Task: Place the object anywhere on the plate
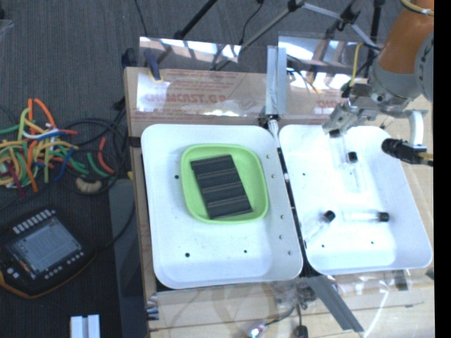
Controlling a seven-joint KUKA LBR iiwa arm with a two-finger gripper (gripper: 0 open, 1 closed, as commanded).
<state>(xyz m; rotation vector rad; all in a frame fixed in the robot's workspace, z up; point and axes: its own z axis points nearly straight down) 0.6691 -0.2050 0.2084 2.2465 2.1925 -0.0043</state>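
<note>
Flat, dark ribbed slab [222, 186] lies on the green squarish plate [190, 162].

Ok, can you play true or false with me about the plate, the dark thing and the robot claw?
1. The green plate sits in the left bin. True.
2. The dark ridged block lies on the plate. True.
3. The claw hangs over the plate. False: it is at the far edge of the right bin.
4. The plate is round and red. False: it is green, squarish with rounded corners.
5. The claw holds the block. False: the block lies apart from it.
</note>
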